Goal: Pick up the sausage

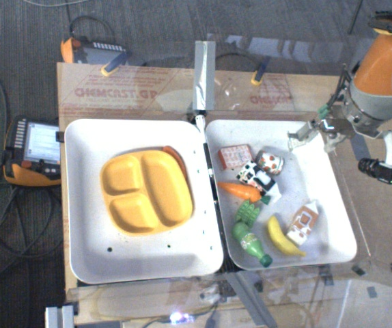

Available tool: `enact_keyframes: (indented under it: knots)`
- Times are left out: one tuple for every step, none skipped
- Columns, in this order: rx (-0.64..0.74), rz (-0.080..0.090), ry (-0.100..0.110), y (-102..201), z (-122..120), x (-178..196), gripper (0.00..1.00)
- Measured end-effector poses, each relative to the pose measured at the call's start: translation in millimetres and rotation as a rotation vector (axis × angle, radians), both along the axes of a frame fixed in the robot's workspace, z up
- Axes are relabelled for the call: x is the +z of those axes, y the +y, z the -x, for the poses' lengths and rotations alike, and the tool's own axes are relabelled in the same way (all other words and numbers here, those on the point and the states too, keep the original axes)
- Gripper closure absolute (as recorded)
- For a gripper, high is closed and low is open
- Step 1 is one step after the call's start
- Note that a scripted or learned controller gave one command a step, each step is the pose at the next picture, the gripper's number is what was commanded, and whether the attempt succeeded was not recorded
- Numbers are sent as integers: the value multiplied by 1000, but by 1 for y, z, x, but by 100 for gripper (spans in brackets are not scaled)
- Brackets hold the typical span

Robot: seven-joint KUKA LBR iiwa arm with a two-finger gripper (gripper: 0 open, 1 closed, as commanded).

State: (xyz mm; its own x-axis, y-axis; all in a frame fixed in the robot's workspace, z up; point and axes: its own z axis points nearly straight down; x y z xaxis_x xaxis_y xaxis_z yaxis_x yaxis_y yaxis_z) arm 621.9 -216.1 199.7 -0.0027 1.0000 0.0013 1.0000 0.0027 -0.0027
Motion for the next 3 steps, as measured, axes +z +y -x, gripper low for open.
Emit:
enact_keyframes:
  knots:
    - [-84, 0, -2, 18, 50, -107, 0]
    - [-84, 0, 0, 18, 49, -99, 100]
    - [-207, 3, 0, 78, 37, -11, 100]
